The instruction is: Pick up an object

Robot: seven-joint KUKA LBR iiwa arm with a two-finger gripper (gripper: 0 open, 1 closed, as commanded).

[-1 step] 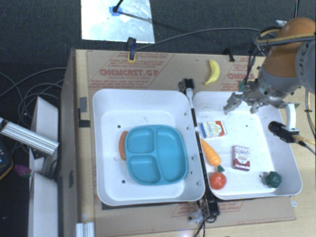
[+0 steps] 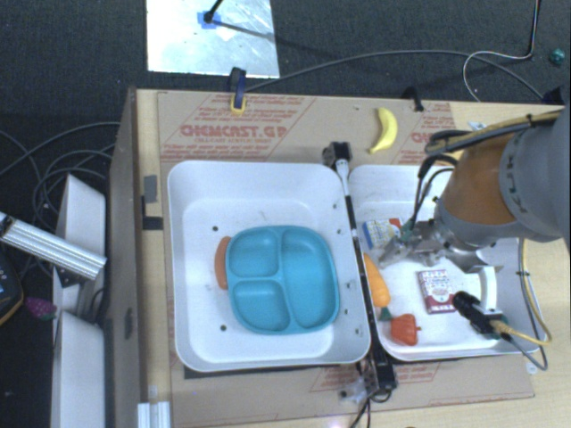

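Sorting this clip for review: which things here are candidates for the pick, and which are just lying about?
Candidates, in the right white bin near the gripper:
- small red-and-white carton
- orange carrot
- red-orange toy pepper
- blue-and-white packet

Lying about:
- blue sectioned plate
- yellow banana

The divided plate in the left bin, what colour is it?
The plate is light blue, seen in the camera view.

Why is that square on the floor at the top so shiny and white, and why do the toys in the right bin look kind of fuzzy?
In the camera view, the silver sheet on the dark floor bounces the light back, so it glares pale; the white bins look bright too, with soft shadows along their walls; the small things by the gripper, like the orange carrot, are slightly blurred because the picture is coarse.
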